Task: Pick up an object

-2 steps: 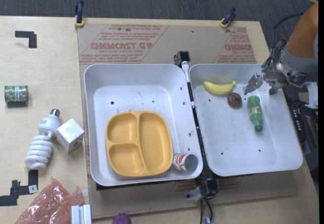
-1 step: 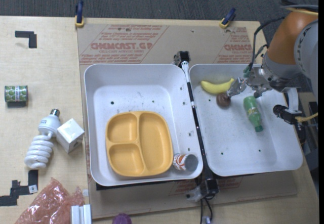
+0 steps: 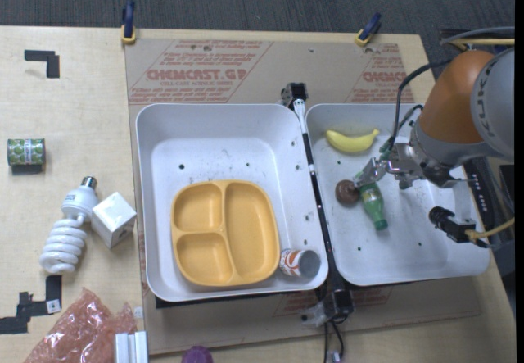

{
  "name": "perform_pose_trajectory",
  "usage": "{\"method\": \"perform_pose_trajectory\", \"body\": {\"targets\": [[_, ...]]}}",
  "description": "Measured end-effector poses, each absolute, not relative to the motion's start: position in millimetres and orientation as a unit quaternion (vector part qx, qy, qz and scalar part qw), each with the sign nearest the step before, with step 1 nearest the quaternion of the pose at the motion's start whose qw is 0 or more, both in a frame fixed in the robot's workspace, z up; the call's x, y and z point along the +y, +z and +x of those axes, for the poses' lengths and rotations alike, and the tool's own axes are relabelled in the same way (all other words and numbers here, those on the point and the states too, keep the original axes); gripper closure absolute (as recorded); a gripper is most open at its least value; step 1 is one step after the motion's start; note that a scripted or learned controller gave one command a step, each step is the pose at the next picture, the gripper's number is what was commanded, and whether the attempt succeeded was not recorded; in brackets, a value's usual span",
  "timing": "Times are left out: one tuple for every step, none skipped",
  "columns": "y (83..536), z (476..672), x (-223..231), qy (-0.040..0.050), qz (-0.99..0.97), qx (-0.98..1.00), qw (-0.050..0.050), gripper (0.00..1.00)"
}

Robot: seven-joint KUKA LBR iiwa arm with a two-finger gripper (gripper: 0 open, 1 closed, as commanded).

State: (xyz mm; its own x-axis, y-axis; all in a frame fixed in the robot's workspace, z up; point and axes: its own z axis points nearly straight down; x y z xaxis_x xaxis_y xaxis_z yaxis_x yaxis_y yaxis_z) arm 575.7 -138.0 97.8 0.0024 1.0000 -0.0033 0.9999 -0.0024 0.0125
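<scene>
Gripper (image 3: 378,170) at green bottle's (image 3: 373,207) cap end, grip state unclear, bottle lying flat in right bin (image 3: 409,267)

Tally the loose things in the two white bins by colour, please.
Yellow: 2, divided plastic tray and banana
Green: 1, small plastic bottle
Brown: 1, round object
White and orange: 1, tipped cup
Total: 5

Robot lab: clamped bench (image 3: 65,124), white bins (image 3: 155,189).
</scene>
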Motion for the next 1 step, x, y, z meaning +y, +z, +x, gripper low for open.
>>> {"method": "perform_pose_trajectory", "body": {"targets": [[104.6, 574.4, -138.2, 0.0018, 0.709, 0.706, 0.004, 1.0]]}}
